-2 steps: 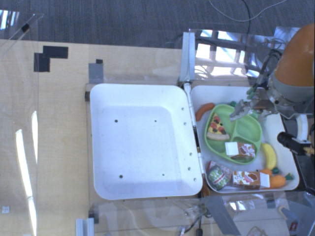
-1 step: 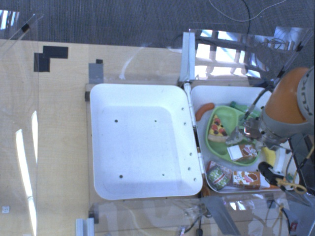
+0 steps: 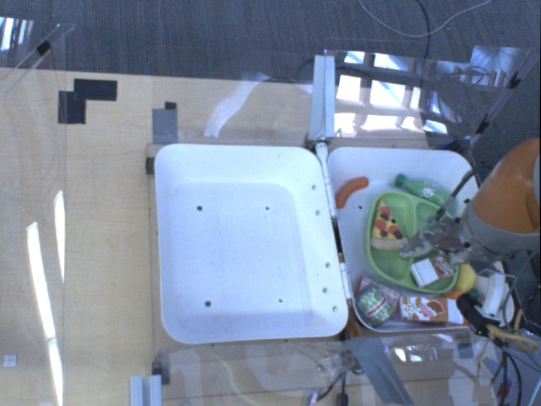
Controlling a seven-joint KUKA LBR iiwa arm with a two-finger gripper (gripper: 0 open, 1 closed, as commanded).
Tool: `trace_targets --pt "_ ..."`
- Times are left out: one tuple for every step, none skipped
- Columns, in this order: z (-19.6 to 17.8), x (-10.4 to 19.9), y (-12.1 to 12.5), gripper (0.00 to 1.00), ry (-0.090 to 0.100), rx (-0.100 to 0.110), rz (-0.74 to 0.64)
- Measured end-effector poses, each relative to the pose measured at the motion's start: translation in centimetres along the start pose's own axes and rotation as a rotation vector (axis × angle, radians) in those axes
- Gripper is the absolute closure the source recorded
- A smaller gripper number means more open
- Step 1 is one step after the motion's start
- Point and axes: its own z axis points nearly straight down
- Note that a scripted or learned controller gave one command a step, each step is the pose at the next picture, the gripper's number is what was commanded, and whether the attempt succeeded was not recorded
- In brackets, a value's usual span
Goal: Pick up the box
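Note:
A small white and red box [image 3: 430,271] lies on the near right part of a green plate [image 3: 385,259] in the right bin [image 3: 344,227]. My gripper [image 3: 425,243] hangs low over the plate, just beyond the box and beside a pizza slice [image 3: 388,225]. The grey wrist and orange band [image 3: 512,197] come in from the right and hide the bin's right side. Nothing can be seen held in the gripper.
The right bin also holds an orange-red sausage [image 3: 351,190], a green bottle [image 3: 423,190], a bag of greens [image 3: 377,303], a flat orange carton [image 3: 422,309] and a yellow item [image 3: 464,277]. The left bin [image 3: 241,239] is beside it. Cables trail at the right.

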Motion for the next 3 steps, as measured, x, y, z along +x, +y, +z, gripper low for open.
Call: trace_targets --pt "-0.9 1.8 0.1 1.00 0.025 0.005 -0.020" --pt "-0.9 1.0 0.1 0.00 0.013 0.002 -0.010" --pt "0.0 -0.3 0.1 0.00 0.003 0.009 0.006"
